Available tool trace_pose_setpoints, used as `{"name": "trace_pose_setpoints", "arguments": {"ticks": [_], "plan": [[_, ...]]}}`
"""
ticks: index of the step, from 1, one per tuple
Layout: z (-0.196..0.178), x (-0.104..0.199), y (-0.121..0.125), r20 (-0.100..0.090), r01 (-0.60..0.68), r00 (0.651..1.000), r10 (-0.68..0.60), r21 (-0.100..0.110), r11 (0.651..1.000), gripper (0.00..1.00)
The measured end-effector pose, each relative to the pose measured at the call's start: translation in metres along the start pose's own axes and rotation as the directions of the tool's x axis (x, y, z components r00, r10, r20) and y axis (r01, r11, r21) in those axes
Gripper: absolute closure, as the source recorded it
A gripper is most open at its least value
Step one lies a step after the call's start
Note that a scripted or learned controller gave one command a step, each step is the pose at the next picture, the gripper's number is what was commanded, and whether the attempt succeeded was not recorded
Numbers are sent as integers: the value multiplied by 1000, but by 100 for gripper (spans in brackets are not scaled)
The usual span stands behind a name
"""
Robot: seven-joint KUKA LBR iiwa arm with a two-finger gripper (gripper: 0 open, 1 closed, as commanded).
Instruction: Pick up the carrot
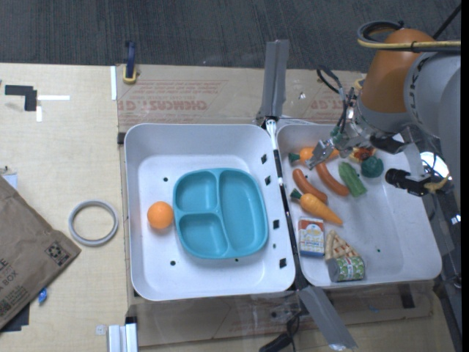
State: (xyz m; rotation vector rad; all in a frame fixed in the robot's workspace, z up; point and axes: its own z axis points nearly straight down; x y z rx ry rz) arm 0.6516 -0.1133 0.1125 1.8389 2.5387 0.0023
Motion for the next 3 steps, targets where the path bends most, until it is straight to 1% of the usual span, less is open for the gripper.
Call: {"name": "trace_pose_setpoints", "arguments": {"ticks": [1,2,3], "plan": [[20,11,12,-2,-190,982,190,3,982,0],[-25,-7,-21,-2,-255,967,255,6,967,0],[-80,61,28,-2,-336,942,336,6,942,0]]}}
